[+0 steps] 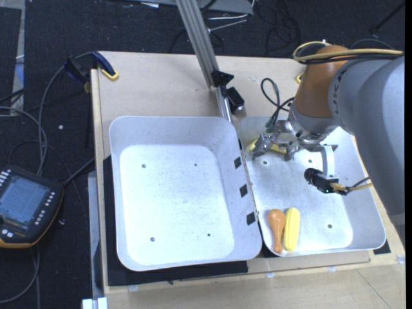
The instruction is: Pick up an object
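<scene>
My gripper hangs low over the back left corner of the right bin, under the orange wrist band. A small yellow object shows right at the gripper's left side, close to the bin's wall; I cannot tell whether it is held. At the front left of the same bin lie an orange, drumstick-shaped object and a yellow oblong object, side by side and touching. They lie well in front of the gripper.
The left bin sits beside the right one, their walls overlapping in the middle. A slanted aluminium pole rises behind the bins near the gripper. A clamp sits at the bench's back left corner, and a control pendant lies off the bench.
</scene>
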`<state>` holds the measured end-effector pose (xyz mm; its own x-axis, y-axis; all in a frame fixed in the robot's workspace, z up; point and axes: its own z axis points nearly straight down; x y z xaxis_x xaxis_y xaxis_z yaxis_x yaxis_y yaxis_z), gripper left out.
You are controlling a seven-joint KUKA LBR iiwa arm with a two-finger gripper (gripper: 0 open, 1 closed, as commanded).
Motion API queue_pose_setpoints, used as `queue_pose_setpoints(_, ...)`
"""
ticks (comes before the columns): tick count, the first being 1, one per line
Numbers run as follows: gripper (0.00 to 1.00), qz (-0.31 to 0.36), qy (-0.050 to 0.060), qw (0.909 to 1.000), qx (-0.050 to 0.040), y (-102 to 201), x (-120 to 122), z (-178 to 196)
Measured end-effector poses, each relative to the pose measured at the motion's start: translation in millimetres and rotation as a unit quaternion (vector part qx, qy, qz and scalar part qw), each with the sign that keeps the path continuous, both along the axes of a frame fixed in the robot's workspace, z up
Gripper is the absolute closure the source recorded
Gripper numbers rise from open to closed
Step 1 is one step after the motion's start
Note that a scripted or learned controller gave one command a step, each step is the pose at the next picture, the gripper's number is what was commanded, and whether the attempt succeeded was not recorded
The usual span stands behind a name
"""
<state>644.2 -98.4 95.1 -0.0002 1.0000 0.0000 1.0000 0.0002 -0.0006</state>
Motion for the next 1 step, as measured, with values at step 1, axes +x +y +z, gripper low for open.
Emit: queue_pose_setpoints(1,1.00,0.000,-0.001,1.0000,-0.0002,-0.3,0.4,10.7)
